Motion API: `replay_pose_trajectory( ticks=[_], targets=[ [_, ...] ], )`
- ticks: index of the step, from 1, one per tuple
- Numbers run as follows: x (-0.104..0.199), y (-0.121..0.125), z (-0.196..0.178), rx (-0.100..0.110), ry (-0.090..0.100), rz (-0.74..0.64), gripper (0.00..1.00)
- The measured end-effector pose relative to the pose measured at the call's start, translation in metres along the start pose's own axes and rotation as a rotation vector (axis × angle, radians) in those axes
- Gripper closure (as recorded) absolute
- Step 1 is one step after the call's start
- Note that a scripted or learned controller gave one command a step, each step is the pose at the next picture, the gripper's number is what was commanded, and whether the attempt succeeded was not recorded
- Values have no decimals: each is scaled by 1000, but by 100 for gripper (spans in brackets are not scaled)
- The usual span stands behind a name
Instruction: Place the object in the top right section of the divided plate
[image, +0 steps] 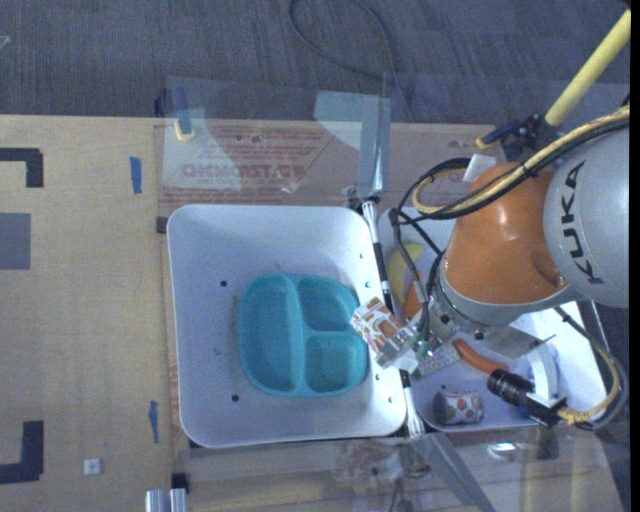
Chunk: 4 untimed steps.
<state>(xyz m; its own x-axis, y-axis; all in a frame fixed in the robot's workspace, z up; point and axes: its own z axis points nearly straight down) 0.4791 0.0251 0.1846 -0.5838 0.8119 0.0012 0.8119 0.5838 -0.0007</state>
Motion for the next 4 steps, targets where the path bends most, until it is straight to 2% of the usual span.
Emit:
replay_pose_trajectory(
  ticks=[1, 2, 3, 4],
  targets=[
    [5, 44, 0, -4, -4, -355, 100],
    [-34, -24, -1, -1, -2, -557, 100],
    [54, 57, 26, -4, -4, -1037, 100],
    [91, 102, 53, -18, -21, -1100, 100]
  ],
)
